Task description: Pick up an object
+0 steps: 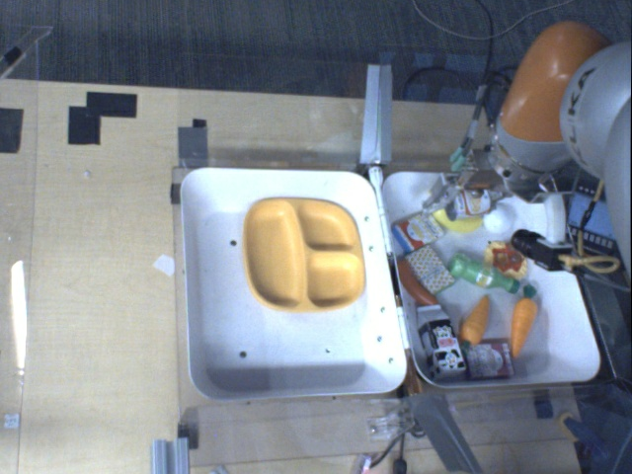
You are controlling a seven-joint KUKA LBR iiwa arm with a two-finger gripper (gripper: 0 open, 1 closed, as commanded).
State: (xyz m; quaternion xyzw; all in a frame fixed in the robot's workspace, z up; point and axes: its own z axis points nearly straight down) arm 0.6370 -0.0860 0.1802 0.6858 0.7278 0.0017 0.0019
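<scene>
Claw point(452, 194) and wrist reach in from the right and sit low over the far end of the right bin point(583, 363), just beside a yellow banana-shaped toy point(460, 224). At this slant I cannot tell whether the claw is apart or together, nor whether it touches the toy. Nothing can be seen caught in it.

The other candidates lie in that same bin: a green bottle point(484, 273) near the middle, two carrots point(476, 319) toward the near side, a patterned packet point(430, 265) by the left wall, and a small black-and-white box point(441, 346) at the near left corner. The left bin point(212, 363) carries a yellow divided tray point(301, 255).

By my reading, the approach looks done and the pick itself is not yet shown. Closing on an object and lifting it clear remain.
</scene>
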